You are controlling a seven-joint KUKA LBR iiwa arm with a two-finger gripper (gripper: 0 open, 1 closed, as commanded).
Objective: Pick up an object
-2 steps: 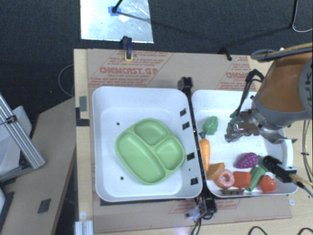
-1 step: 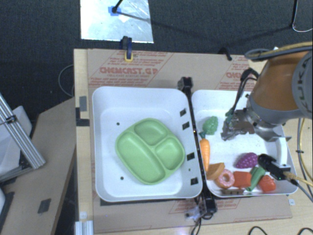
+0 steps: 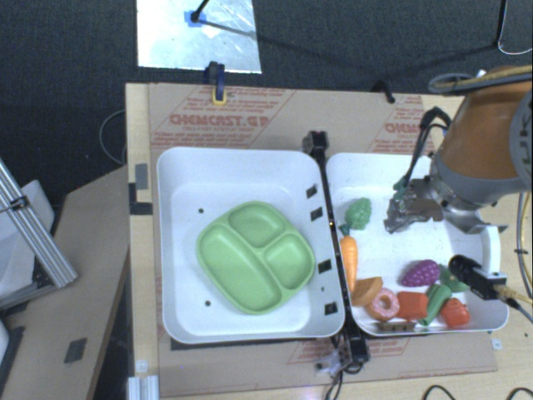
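The gripper (image 3: pixel 402 220) hovers over bare floor of the right bin (image 3: pixel 375 173); its opening cannot be told. Broccoli (image 3: pixel 359 213) lies just left, grapes (image 3: pixel 421 272) below, along the crowded near edge.

You have two shallow white plastic bins on the desk, the left bin (image 3: pixel 179 223) at 9 o'clock and the right bin (image 3: pixel 375 173) at 3 o'clock. You have one pale green divided plate (image 3: pixel 255 257). You can count one green broccoli floret (image 3: pixel 359 213), one orange carrot (image 3: pixel 348 261), one purple grape bunch (image 3: pixel 420 272), one pink-frosted doughnut (image 3: pixel 385 304) and two red pieces (image 3: pixel 412 304) toward 5 o'clock.
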